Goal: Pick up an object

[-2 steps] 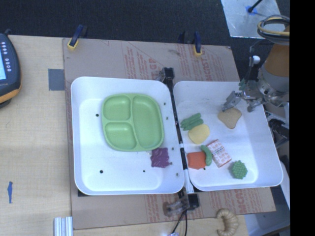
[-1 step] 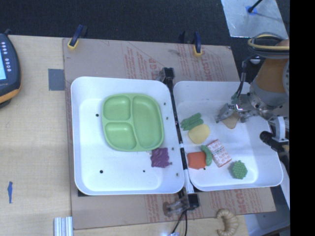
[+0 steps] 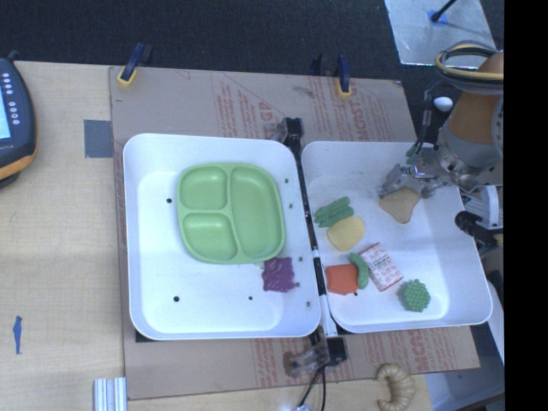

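Gripper (image 3: 417, 178) hangs low over the far right part of the right white bin (image 3: 467, 311), its grey metal fingers splayed apart, directly above and apparently touching the far edge of a flat tan bread-shaped piece (image 3: 400, 205). Nothing is seen between the fingers, so no hold is recorded.

Risks, taken near to far. Nearest the camera in this bin lie a round green knobbly toy (image 3: 415, 295), a small red-and-white printed carton (image 3: 382, 266) and an orange-red block (image 3: 342, 279) with a little green piece against it; these are well apart from the gripper and unlikely to be disturbed. Farther in, a yellow round piece (image 3: 346, 232) and a green pod-like toy (image 3: 333, 211) lie near the dividing rim. The tan piece lies flat on the bin floor, so the fingers may close over its top and slip off, or merely push it toward the bin wall. An off-centre closure at its edge could tip it out on lifting.

Arm pose: the grey arm with an orange band (image 3: 473, 118) enters from the right, wrist turned steeply downward over the bin.
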Controlling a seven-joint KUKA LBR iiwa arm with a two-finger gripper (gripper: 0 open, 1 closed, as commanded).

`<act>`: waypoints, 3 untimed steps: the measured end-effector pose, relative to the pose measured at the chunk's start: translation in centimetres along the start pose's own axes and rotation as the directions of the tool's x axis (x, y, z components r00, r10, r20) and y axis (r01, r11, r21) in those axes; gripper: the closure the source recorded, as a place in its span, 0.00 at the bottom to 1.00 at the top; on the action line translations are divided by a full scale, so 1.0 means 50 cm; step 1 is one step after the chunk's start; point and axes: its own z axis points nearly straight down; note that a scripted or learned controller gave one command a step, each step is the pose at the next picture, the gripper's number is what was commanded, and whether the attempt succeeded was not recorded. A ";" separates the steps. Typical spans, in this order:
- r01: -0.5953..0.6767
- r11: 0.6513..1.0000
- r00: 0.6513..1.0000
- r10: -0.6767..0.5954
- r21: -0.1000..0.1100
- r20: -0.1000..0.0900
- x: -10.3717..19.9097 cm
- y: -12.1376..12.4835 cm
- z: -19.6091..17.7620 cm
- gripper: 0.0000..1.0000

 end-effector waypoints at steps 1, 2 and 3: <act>-0.002 1.000 1.000 0.002 0.008 -0.002 0.048 -0.056 0.002 0.00; 0.000 1.000 1.000 0.000 -0.001 0.001 -0.002 0.027 0.000 0.00; -0.001 1.000 1.000 0.001 0.008 -0.002 0.063 -0.043 0.002 0.00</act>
